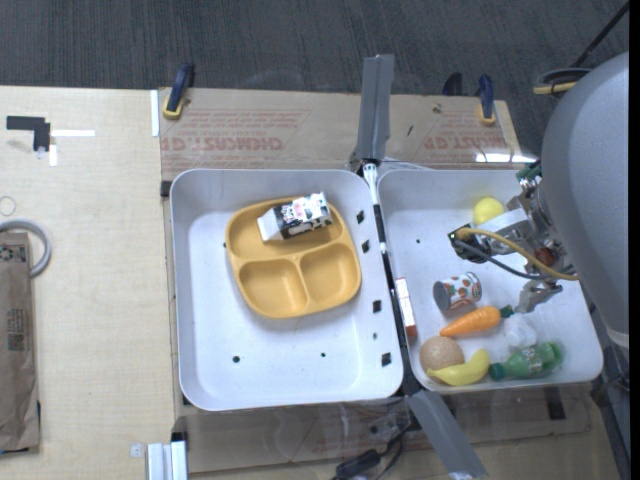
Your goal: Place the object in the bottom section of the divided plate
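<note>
White with black patches, the milk carton [296, 216] lies tipped in the yellow divided plate [290, 290]; the hand's [530, 293] state I cannot tell.

1. The right bin [590, 353] serves as the landmark; the left bin [200, 368] sits just beside it, across a grey divider [377, 118].
2. Inside the right bin, a yellow lemon [487, 209] lies near its far wall.
3. A small printed can [459, 291] stands near the bin's middle.
4. An orange carrot [472, 320] lies just nearer than the can.
5. A tan round fruit [441, 352] and a yellow banana [462, 370] touch at the bin's near left corner.
6. A green bottle [527, 361] lies along the near wall, right of the banana.
7. A brown paper bag [17, 348] lies on the tabletop [90, 198], far left of both bins.
</note>
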Controlling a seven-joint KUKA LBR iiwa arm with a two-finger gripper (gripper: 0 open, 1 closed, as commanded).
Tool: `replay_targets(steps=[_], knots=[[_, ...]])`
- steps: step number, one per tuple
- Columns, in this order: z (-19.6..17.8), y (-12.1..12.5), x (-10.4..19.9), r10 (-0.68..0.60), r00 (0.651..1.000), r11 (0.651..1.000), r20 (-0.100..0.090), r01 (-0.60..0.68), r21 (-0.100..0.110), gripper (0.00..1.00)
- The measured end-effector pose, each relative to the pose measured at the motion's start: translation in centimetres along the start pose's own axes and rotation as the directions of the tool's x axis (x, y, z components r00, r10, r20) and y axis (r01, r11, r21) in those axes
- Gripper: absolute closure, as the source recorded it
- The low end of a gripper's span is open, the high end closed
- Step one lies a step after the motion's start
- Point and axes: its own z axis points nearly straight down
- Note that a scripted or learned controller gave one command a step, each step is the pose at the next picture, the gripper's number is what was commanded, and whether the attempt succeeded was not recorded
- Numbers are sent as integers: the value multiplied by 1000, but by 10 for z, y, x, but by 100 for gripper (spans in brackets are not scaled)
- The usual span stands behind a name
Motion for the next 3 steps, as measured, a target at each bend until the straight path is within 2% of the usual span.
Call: replay_targets(steps=[1, 2, 3], knots=[[56, -5, -41, -5, 1000, 1000, -8, 5, 0, 0], [58, -47, -46, -2, 1000, 1000, -1, 2, 2, 0], [50, -47, -46, -5, 1000, 1000, 3, 5, 3, 100]])
